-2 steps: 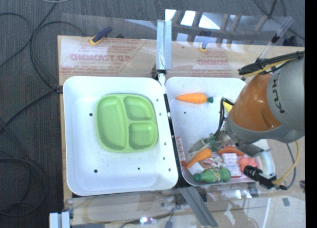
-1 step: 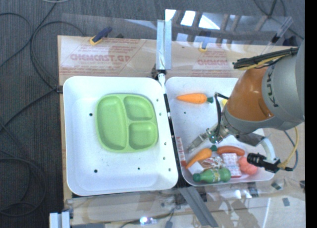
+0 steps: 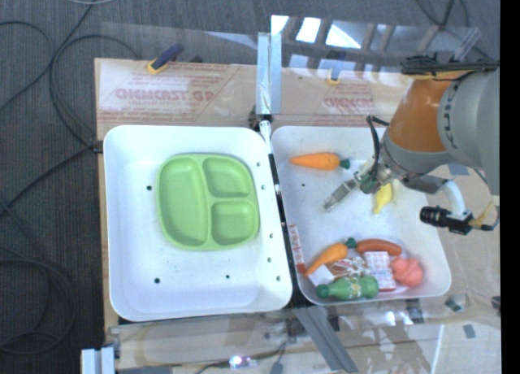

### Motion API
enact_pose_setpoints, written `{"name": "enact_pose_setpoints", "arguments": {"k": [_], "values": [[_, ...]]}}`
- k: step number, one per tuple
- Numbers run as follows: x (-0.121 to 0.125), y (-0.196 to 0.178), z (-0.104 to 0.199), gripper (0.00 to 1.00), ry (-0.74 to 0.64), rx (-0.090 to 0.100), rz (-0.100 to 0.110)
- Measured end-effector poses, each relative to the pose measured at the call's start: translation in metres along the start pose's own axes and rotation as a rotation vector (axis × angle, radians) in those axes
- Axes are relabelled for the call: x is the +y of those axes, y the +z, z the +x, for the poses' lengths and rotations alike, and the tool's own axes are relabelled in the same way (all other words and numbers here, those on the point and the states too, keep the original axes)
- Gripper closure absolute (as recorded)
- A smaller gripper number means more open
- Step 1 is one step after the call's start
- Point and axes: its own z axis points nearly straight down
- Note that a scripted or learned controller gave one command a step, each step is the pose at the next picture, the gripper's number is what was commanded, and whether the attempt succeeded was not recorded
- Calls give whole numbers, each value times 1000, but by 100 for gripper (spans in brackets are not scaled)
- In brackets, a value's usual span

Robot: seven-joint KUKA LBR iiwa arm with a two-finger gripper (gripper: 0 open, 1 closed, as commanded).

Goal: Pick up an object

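Down at the near edge of the right bin (image 3: 443, 238), the clutter sat packed together: a green bottle (image 3: 349, 288), a lower carrot (image 3: 326, 257) angled up to the right, a red sausage (image 3: 379, 246), a printed packet (image 3: 366, 267) and a pink lump (image 3: 409, 271), all touching or nearly so. Further back, the upper carrot (image 3: 315, 161) lay alone on bare white floor, its long axis running left to right, green top pointing right toward the arm. And there was the gripper (image 3: 341, 194), hanging over the middle of that bin, fingers stretched out toward the lower left; whether anything sat between them could not be made out, nor how wide they stood. A yellow piece (image 3: 383, 197) lay just beside the wrist, on its right.

So the key line: the upper carrot lay up and to the left of the fingertips, near but apart, and roughly crosswise to the way the fingers pointed. That looked like the easiest target, being clear of neighbours.

The arm (image 3: 443, 120) came in from the right, orange band high, bent steeply down into the bin. Over in the left bin (image 3: 130, 283), a green divided plate (image 3: 209, 202) sat untouched.
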Motion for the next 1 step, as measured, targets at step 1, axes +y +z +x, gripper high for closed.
{"name": "enact_pose_setpoints", "arguments": {"k": [1], "values": [[75, 2, -7, 0, 45, 7, 18]]}}
